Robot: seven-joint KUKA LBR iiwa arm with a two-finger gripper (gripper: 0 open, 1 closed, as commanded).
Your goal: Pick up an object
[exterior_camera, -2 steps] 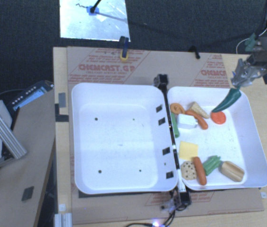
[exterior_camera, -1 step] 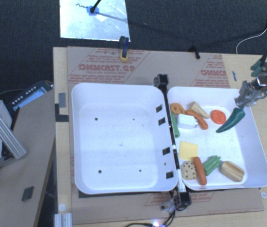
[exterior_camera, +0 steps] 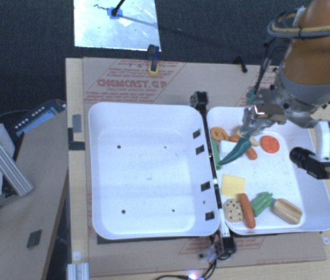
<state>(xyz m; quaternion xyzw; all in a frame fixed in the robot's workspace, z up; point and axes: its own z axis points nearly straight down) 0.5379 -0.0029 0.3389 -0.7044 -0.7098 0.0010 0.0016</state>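
Hand [exterior_camera: 252, 127] low in right bin [exterior_camera: 313, 214], tips hidden among toy food [exterior_camera: 238, 150].

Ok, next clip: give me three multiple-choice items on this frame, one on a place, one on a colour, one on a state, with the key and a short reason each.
1. Where do the toy foods lie?
A. In the right bin
B. In the left bin
C. On the cardboard in front of the bins

2. What colour is the flat square piece near the cookie?
A. Blue
B. Yellow
C. Black

3. Where is the gripper?
A. Above the left bin
B. Off the bench
C. Low over the far part of the right bin

Key: 1 A, the foods sit inside the right bin. 2 B, the square piece is pale yellow beside the cookie. 3 C, the gripper hangs by the teal pepper and tomato slice.
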